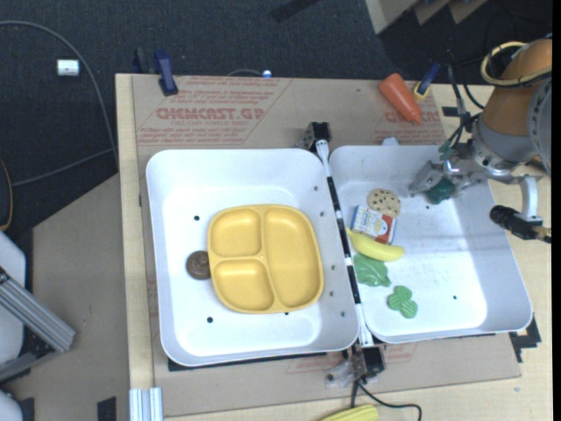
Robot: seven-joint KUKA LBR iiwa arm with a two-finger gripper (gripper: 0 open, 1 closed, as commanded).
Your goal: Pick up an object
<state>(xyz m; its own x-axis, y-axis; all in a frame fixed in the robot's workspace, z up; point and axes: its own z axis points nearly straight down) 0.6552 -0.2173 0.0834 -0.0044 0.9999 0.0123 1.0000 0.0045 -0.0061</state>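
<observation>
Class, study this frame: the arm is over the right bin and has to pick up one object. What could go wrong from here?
1. The gripper sits near the right bin's far edge, apart from the toys, so closing here would probably catch nothing.
2. The cookie, carton and banana crowd together; reaching for one may knock another.

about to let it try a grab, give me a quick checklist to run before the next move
1. Targets in the right bin: ok. Cookie, small carton, banana and two green pieces lie there.
2. Gripper over the right bin: ok, near its upper edge.
3. Gripper above a target: not ok, it sits to the right of the cookie, off the cluster.
4. Something held already: cannot tell, a dark green shape shows at the tip.
5. Target spacing: not ok, carton, banana and cookie crowd together by the divider.
6. Left bin: ok, yellow tray and a brown round piece lie apart from the arm.
</observation>
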